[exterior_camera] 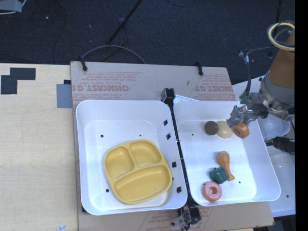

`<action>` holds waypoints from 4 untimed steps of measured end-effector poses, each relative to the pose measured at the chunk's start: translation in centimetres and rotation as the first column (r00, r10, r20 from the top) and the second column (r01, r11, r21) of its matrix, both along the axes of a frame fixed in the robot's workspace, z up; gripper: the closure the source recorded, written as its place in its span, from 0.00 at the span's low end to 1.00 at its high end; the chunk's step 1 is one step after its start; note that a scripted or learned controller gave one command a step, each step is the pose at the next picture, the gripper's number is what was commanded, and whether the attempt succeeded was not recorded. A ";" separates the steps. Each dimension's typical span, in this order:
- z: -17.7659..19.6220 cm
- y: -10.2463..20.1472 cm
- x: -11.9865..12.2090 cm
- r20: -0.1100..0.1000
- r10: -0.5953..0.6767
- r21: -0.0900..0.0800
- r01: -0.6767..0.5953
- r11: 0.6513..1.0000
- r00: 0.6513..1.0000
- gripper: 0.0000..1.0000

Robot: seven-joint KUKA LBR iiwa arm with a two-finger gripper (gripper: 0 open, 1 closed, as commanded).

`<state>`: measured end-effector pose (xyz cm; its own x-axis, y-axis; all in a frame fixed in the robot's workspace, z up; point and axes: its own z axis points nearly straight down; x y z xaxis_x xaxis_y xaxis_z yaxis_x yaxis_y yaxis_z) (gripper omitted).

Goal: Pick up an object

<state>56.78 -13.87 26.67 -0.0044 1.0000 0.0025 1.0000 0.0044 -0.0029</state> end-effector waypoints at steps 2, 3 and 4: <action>-2.3 10.0 -0.4 -0.002 0.000 0.000 0.000 1.000 1.000 1.00; -3.7 14.9 -0.8 -0.003 0.000 0.000 0.000 1.000 1.000 1.00; -4.6 19.8 -1.0 -0.004 0.000 -0.001 0.000 1.000 1.000 1.00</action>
